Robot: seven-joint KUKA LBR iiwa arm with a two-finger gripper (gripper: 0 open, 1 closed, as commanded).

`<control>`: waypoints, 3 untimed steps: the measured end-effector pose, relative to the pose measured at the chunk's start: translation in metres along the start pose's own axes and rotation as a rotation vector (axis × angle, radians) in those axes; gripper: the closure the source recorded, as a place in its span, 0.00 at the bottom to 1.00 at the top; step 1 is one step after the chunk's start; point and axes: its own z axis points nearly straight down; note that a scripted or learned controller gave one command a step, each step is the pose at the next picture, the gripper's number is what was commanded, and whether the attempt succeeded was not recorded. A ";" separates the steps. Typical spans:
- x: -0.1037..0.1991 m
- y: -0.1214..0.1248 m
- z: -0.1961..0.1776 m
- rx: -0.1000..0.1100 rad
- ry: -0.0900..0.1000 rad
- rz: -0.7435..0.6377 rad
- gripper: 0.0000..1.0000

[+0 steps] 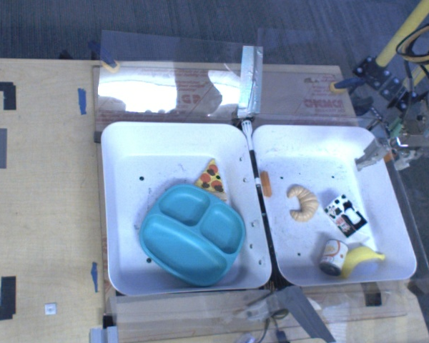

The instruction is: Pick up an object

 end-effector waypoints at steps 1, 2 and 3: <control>0.012 -0.029 0.138 0.004 0.001 0.000 0.00; 0.011 -0.027 0.126 -0.004 -0.001 0.001 1.00; 0.011 -0.027 0.126 -0.003 -0.001 0.001 0.00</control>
